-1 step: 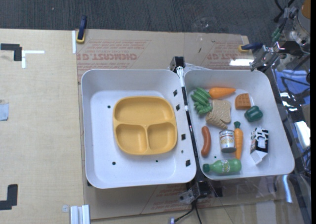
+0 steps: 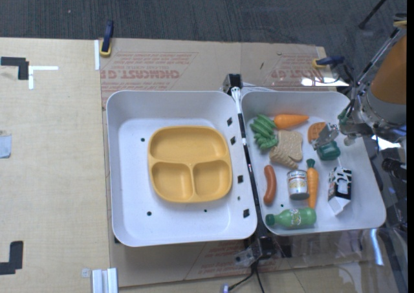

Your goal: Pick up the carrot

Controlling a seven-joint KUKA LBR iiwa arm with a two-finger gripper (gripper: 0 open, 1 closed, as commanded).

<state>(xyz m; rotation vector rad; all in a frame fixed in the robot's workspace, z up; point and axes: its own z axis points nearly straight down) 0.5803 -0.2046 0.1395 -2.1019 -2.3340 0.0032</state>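
Orange items are more than one in the right bin (image 2: 377, 217), and that is the principal hazard. One carrot (image 2: 290, 119) lies flat near the bin's far edge, tip toward the right, just beside the green beans (image 2: 263, 131) and the bread slice (image 2: 288, 147). A second carrot (image 2: 312, 184) lies lengthwise near the bin's middle, touching or nearly touching the small tin can (image 2: 297, 183). A further orange piece (image 2: 316, 131) sits under the claw (image 2: 333, 135) and could be mistaken for the target.

The claw hangs low near the bin's right side, over that orange piece and a dark green object (image 2: 328, 151). Whether it is released or clenched cannot be told: its tips are blurred against the clutter, and nothing can be seen held in it.

Risks noted:
- Descent at the present spot would likely take the green object or the orange piece, not a carrot.
- A grasp on the middle carrot may knock or trap the can alongside it.
- A grasp on the far carrot may catch the bread or beans.
- Both carrots are slender and rounded; an off-centre close could roll them aside.
- The black-and-white carton (image 2: 340, 188) and the green bottle (image 2: 292, 218) near the bin's near edge crowd any approach from that side.

The left bin (image 2: 123, 175) carries a yellow divided plate (image 2: 189, 162), well apart from the work.
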